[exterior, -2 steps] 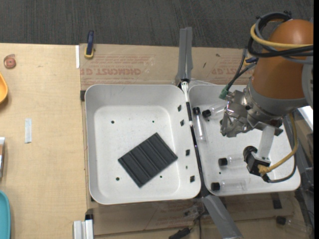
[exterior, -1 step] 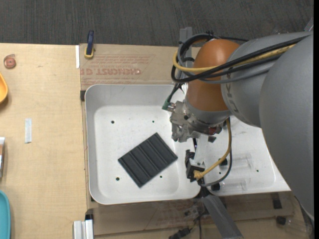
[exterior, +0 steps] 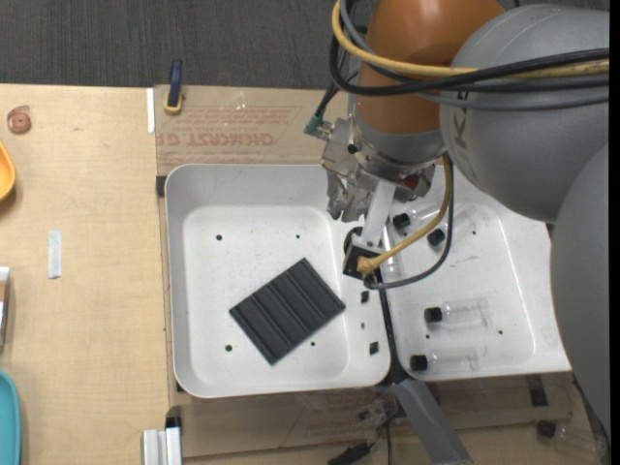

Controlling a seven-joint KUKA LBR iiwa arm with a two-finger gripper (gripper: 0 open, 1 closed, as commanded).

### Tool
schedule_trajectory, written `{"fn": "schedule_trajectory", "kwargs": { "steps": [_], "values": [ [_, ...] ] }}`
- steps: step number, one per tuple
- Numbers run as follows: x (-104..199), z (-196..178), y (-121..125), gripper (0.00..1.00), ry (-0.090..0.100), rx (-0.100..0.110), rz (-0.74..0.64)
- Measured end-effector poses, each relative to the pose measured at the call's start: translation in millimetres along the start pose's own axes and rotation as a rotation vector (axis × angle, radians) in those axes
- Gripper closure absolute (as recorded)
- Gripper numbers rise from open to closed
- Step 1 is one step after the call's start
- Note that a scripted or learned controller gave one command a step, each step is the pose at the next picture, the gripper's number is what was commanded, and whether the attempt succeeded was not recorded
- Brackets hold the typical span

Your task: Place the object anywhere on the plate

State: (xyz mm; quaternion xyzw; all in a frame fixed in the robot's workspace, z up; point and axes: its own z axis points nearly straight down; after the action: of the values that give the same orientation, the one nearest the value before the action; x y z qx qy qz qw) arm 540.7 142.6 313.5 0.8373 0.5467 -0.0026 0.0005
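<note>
A dark grey ribbed plate (exterior: 288, 310) lies flat and turned at an angle in the front middle of the left bin (exterior: 194, 260). Clear vials with black caps lie in the right bin (exterior: 518, 289): one vial (exterior: 457, 313) near the middle, another vial (exterior: 448, 360) by the front wall, and a third vial (exterior: 415, 219) partly hidden under the wrist. My gripper (exterior: 341, 200) hangs over the back right part of the left bin, close to the rim between the bins, up and to the right of the plate. I see nothing held in it.
The arm's large grey and orange body covers the back of the right bin. A cardboard sheet (exterior: 242, 129) lies behind the left bin. A wooden bench top (exterior: 77, 260) stretches to the left, with an orange thing (exterior: 5, 177) and small bits at its edge.
</note>
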Motion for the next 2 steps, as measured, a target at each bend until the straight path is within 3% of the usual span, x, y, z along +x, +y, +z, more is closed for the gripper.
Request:
{"fn": "schedule_trajectory", "kwargs": {
  "steps": [1,2],
  "values": [
    [64.3,7.9,-42.9,1.00,-0.001,0.000,-0.283],
    [40.7,28.5,-5.3,1.00,0.000,0.001,-0.390]
  ]
}}
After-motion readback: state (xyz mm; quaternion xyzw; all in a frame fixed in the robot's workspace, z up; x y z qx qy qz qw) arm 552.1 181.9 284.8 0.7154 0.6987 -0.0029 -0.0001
